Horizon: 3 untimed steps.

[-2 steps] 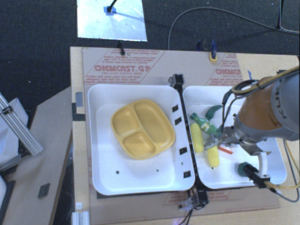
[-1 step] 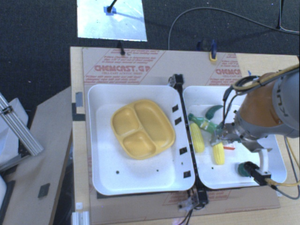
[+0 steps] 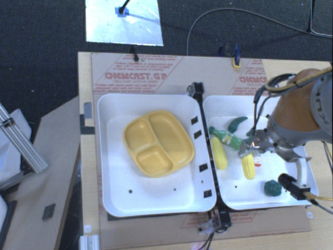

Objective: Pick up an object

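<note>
In the right bin (image 3: pixel 229 199) lie two yellow corn cobs, one (image 3: pixel 218 152) near the divider and one (image 3: pixel 248 166) further right. A green bottle-shaped toy (image 3: pixel 227 137) and a dark green pepper (image 3: pixel 237 122) lie above them. A dark green lump (image 3: pixel 272 188) rests near the front right corner. My gripper (image 3: pixel 252 146) hangs low over the bin, just above the right corn cob and beside the green bottle toy. The arm hides its fingertips. A yellow divided plate (image 3: pixel 157 142) sits in the left bin (image 3: pixel 117 191).
The divider between the two bins (image 3: pixel 204 145) runs just left of the toys. A shiny metal sheet (image 3: pixel 124 14) lies at the back. Cables (image 3: pixel 218 14) cross the dark floor behind the bench. An aluminium rail (image 3: pixel 18 139) stands at the left.
</note>
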### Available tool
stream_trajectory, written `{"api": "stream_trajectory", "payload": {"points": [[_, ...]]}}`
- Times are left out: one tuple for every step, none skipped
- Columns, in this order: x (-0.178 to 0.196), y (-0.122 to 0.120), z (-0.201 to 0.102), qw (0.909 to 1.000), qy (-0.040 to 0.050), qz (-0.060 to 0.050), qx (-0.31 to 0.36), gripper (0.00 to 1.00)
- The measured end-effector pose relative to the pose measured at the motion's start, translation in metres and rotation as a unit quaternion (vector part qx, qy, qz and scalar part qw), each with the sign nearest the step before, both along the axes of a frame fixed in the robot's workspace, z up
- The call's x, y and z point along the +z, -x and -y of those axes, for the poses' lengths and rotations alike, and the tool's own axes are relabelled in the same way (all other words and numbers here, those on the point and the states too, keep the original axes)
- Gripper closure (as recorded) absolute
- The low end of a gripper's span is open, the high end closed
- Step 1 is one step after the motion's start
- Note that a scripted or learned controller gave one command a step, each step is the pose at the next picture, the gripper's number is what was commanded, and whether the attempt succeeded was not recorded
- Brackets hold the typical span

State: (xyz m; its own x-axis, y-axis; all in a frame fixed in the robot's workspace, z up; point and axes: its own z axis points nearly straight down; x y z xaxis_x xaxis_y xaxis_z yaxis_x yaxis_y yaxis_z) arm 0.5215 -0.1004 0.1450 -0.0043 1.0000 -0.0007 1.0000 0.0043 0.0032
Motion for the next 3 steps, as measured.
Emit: {"api": "stream_trajectory", "payload": {"points": [[0.064, -0.002, 0.001, 1.0, 0.0003, 0.001, 0.0, 1.0], [0.108, -0.001, 0.006, 1.0, 0.0003, 0.001, 0.0, 1.0], [0.11, -0.008, -0.039, 1.0, -0.0004, 0.0, 0.002, 1.0]]}}
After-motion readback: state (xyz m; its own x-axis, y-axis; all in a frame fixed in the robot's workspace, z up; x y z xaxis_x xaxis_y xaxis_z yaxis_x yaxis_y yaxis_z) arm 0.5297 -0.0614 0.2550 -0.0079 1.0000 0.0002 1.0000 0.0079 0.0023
